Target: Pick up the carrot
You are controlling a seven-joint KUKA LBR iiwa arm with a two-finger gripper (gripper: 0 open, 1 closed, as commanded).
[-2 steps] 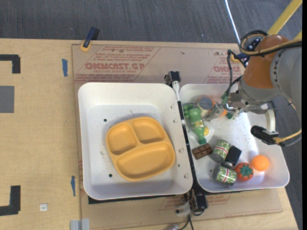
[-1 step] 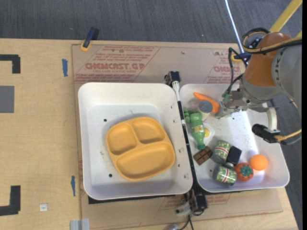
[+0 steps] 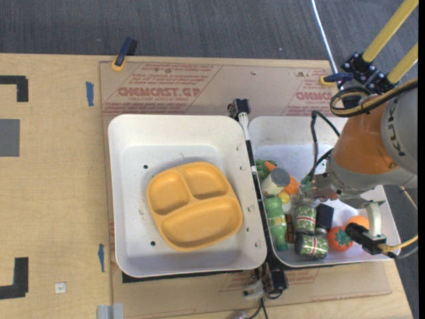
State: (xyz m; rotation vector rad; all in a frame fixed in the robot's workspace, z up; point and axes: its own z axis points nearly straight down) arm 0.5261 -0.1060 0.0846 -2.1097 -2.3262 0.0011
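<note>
**Arm Hovering Over Crowded Bin as Carrot Lies Off to Its Left**

Far to the left of the gripper, the left bin [image 3: 126, 178] is sitting on the counter [image 3: 53, 178], carrying a yellow divided plate [image 3: 194, 205] that is playing no part in this job. The toys are all lying in the right bin [image 3: 292, 135], which is why the arm is working on that side.

An orange piece with a green top, likely the carrot [image 3: 265, 168], is lying up and to the left of the gripper, against the rim between the bins; it is small, so the identification is a judgement. Below it, a green bottle [image 3: 275, 218] is lying along the same rim, and two cans [image 3: 307, 231] are resting just under the gripper.

The gripper [image 3: 315, 193] is hanging low over the middle of the pile, pointing down. The wrist is hiding it from above, so whether it is apart or together cannot be told, and nothing is showing in its grasp. To its lower right, a red tomato [image 3: 341, 239] is sitting beside the cans. The grey-and-orange arm [image 3: 362, 148] is reaching in from the right.

The carrot appears not yet picked; the gripper would seemingly need to shift left and away.
</note>
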